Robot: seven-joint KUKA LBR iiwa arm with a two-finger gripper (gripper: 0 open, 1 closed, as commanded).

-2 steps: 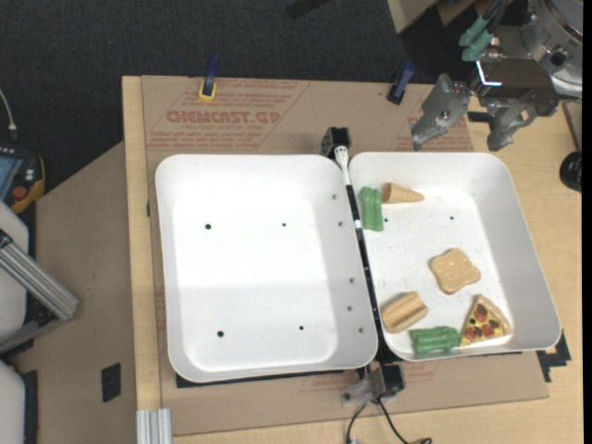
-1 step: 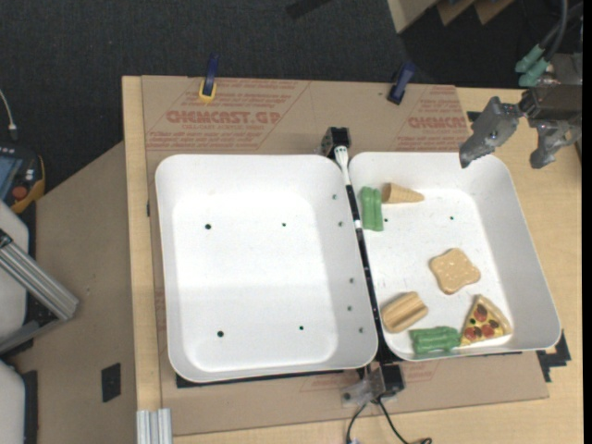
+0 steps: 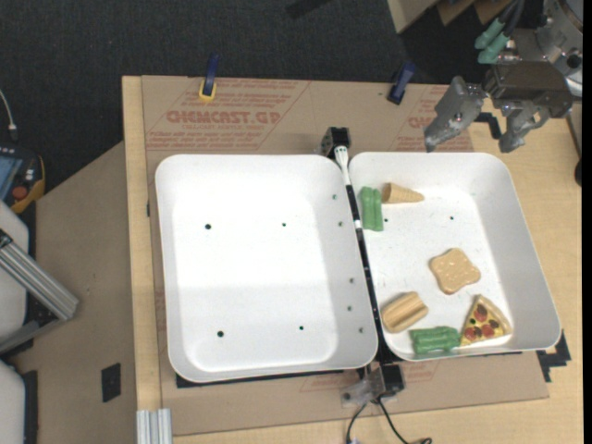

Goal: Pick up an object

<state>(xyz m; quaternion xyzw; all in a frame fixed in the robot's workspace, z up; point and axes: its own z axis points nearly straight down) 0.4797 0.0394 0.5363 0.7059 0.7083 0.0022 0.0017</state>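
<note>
Six toy food pieces lie flat in the right bin (image 3: 518, 213). A green stick (image 3: 371, 208) lies lengthwise against the left wall near the far corner, with a tan cone-shaped piece (image 3: 400, 193) just beside it, tip pointing right. A tan toast slice (image 3: 453, 271) sits near the middle. Along the near edge, a tan bread roll (image 3: 404, 310) lies tilted, a ridged green piece (image 3: 435, 340) rests just beside it, and a pizza slice (image 3: 485, 322) with red toppings touches the green piece's right end.

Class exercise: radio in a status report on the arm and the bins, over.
Gripper high over right bin's far edge, jaws open, nothing held. Six toy foods in right bin, pizza slice nearest corner. Nothing blocking.
</note>
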